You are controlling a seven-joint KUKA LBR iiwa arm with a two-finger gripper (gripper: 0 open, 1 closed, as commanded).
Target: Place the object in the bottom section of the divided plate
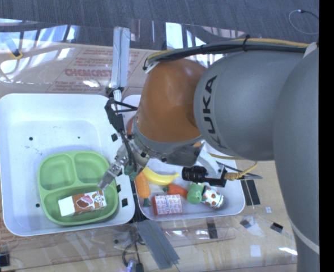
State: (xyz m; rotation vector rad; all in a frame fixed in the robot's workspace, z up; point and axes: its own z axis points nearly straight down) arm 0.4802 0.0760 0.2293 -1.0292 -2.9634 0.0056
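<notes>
A green divided plate lies in the left white bin. A small carton with a white end and a brown-red printed side rests on its side in the plate's bottom section. My gripper hangs at the plate's right rim, just above and to the right of the carton. Its grey fingertips are close together and nothing is between them. The arm's orange band and grey body cover much of the right bin.
The right bin holds toy food along its front: a banana, a carrot, a red box, a green piece and a white-red piece. The plate's two upper sections are bare.
</notes>
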